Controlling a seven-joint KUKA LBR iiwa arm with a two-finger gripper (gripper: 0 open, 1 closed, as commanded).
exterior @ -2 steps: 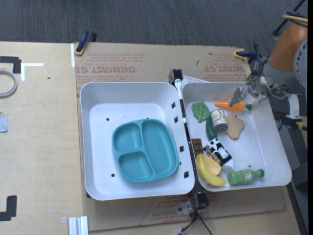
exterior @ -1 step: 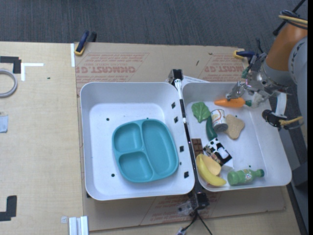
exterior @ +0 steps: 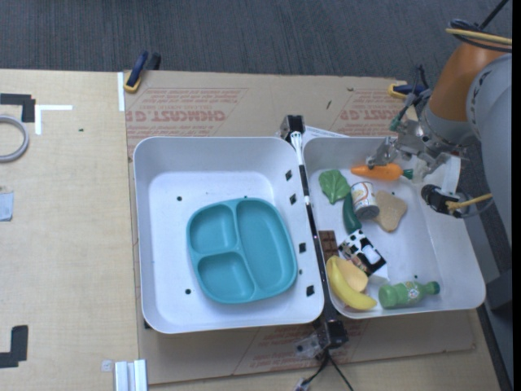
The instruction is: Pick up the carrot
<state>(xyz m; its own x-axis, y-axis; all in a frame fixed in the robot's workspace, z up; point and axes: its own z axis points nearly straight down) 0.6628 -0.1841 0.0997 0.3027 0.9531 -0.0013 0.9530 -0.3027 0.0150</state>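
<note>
1. The tabletop (exterior: 65,243) is pale wood with a sheet of printed cardboard (exterior: 212,108) under two shallow white bins; dark carpet runs along the far edge.
2. The left bin (exterior: 155,243) holds a teal divided plate (exterior: 242,251). The right bin (exterior: 456,259) is where I am working.
3. The carrot (exterior: 377,171) lies at the far end of the right bin, near its back wall, orange with a bit of green at one end. It looks to be resting on the bin floor, not raised.
4. My end effector (exterior: 404,155) sits right at the carrot, over its right end and seemingly touching it. At this slant the metal parts blur together, so I cannot tell whether it is spread or pinched, and I cannot claim a hold.
5. Close by in the bin: a green leaf (exterior: 333,186), a small can (exterior: 363,199), a tan bread-like piece (exterior: 391,211), a black-and-white toy (exterior: 363,252), a banana (exterior: 348,283) and a green bottle (exterior: 405,293). The can and leaf are just beside the carrot.
6. I judge this to be the grasp step: reach done, lift not yet begun.
7. The next move calls for a firm pinch across the carrot's narrow body, then a straight rise clear of the back wall without nudging the can.
</note>
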